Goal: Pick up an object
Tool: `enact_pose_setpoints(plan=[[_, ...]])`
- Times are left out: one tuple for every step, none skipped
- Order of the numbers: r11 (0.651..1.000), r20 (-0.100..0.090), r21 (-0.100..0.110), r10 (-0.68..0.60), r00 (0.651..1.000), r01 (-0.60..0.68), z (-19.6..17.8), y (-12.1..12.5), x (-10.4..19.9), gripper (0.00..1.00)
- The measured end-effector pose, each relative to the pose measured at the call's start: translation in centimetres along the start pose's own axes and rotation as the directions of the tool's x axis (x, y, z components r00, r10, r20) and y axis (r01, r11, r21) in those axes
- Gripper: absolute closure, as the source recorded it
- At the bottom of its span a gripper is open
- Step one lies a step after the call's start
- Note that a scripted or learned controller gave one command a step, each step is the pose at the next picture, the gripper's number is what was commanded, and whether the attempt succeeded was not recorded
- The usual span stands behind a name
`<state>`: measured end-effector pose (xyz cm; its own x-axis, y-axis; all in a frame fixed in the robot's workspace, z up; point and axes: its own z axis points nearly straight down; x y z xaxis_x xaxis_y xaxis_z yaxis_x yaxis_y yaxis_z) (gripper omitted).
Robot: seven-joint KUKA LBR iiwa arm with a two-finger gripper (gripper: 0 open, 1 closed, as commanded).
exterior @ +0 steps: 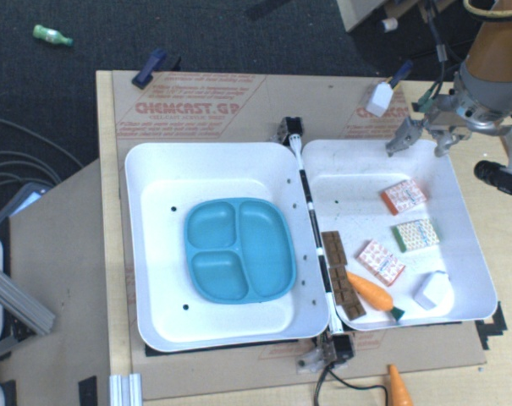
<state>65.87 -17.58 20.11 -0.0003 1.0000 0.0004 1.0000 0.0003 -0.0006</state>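
Note:
My gripper [424,141] hangs over the far edge of the right bin [349,163], its two grey fingers spread apart with nothing between them. Below it in that bin lie an orange-red patterned box [404,195], a green patterned box [415,234], a pink patterned box [381,262], an orange carrot [372,291], a brown chocolate bar [341,275] along the left wall, and a small white block [432,291]. The orange-red box is the nearest to the fingers, a short way toward the front.
The left bin [154,176] holds a blue divided plate [239,250]. A black clamp [291,128] sits where the bins meet at the back. A white tag [379,100] lies on the cardboard behind the right bin. Another carrot [395,388] lies at the bench front.

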Motion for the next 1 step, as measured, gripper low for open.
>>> enact_pose_setpoints(plan=[[1.0, 0.002, -0.007, 0.0, 1.0, 0.0, 11.27, -4.11, -0.52, 0.0]])
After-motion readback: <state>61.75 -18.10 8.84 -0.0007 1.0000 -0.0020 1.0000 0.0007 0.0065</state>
